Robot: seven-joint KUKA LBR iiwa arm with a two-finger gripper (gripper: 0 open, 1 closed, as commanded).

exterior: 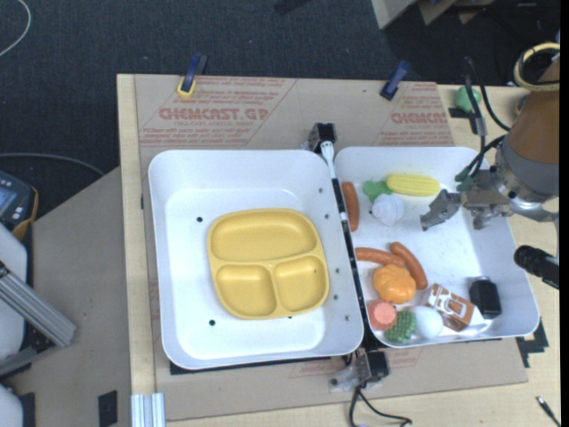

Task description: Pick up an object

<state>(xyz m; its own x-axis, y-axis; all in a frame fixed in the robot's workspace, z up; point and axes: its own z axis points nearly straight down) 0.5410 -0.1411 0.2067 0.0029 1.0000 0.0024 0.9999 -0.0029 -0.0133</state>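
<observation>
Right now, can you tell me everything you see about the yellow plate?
The yellow plate lies flat in the middle of the left white bin. It looks like smooth plastic, with rounded corners and three sections: one long section across the far side and two smaller ones on the near side. All three sections hold nothing. It sits slightly turned in the bin, well away from the walls. Only the bin floor touches it.

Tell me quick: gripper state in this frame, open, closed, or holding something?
Gripper: open, jaws spread, holding nothing, hovering over the right bin just right of the corn cob.
</observation>
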